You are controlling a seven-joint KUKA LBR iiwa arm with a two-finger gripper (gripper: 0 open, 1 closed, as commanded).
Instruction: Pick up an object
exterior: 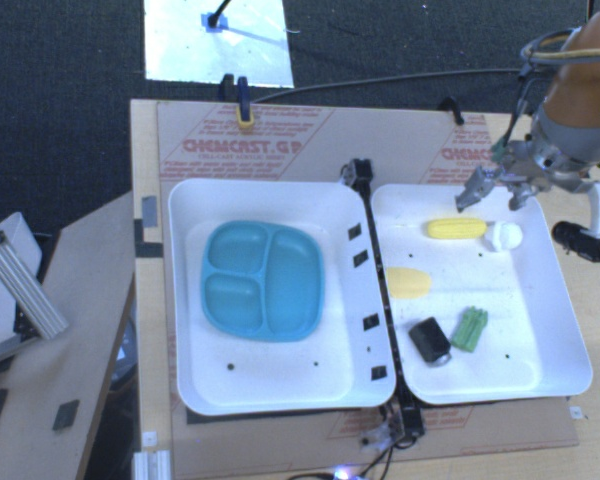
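Nearby, blue tray (263, 279), black block (429, 339).

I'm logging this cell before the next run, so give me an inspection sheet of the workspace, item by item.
Surface: bench with two white bins side by side, left bin and right bin.
Job's things: in the right bin, a yellow corn cob, white piece beside it, yellow block, black object, green piece.
Clutter: blue divided plate in the left bin.
Grippers: gripper open, above the right bin's far edge, holding nothing.
Cables: black cable across the bench's far side.
Surroundings: dark carpet, white sheet on the floor.
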